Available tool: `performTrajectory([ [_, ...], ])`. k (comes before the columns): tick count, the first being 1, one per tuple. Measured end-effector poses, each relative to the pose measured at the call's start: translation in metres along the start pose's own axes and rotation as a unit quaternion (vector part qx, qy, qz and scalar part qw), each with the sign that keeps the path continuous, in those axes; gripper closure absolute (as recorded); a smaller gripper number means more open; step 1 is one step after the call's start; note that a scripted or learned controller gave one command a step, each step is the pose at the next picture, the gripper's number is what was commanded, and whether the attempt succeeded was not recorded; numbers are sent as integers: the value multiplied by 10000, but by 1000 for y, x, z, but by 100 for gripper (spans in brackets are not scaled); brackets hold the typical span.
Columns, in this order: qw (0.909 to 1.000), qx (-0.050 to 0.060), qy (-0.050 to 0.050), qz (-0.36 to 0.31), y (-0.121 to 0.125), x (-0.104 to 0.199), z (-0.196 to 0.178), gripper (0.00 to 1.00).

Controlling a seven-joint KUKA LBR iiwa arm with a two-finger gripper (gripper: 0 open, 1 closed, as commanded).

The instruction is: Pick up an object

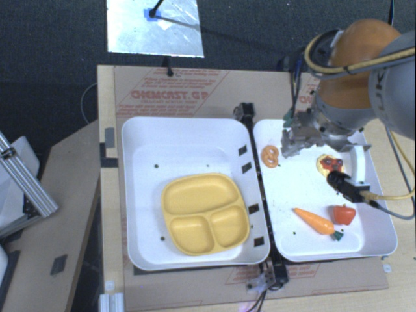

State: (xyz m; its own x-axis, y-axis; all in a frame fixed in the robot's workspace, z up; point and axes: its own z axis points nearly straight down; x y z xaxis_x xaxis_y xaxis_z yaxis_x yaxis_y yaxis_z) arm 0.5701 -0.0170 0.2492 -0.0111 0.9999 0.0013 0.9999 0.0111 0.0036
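Orange and pretzel-shaped, the small snack (270, 155) lies by the right bin's (305, 249) inner wall near its far end, just left of my end effector (294, 142), whose grip state I cannot tell.

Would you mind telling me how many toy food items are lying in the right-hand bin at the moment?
4: a pretzel near the bin's left wall, a carrot toward the front, a red pepper right of it, and a yellow-and-red piece beside the arm, which may hide more.
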Motion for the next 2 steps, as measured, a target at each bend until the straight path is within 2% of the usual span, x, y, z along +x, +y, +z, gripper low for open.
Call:
performTrajectory([
  [2, 10000, 6, -2, 12, 28, 92, 9, 100],
])
